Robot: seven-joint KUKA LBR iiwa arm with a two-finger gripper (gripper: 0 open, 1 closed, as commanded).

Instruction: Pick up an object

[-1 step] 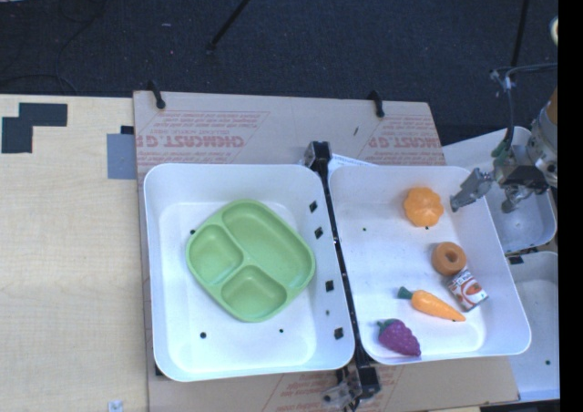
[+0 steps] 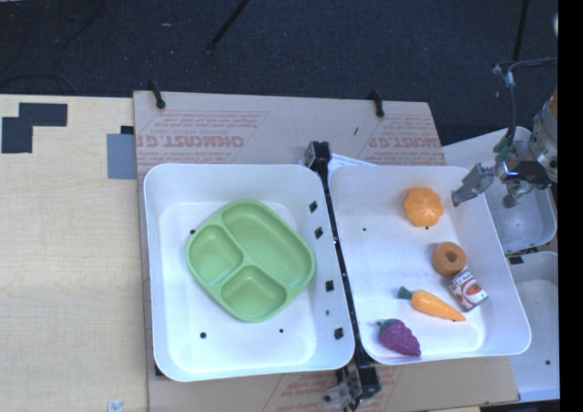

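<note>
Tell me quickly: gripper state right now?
Gripper: open, holding nothing, above the right bin's upper right rim.

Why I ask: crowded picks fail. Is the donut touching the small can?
Touching, as far as the camera view shows: the donut and the small can meet with no white bin floor between them.

Red lettering reading "CHEMCRZT" ran upside down across the brown cardboard sheet beneath the bins; the small red-and-white can's label was too small to read.
</note>
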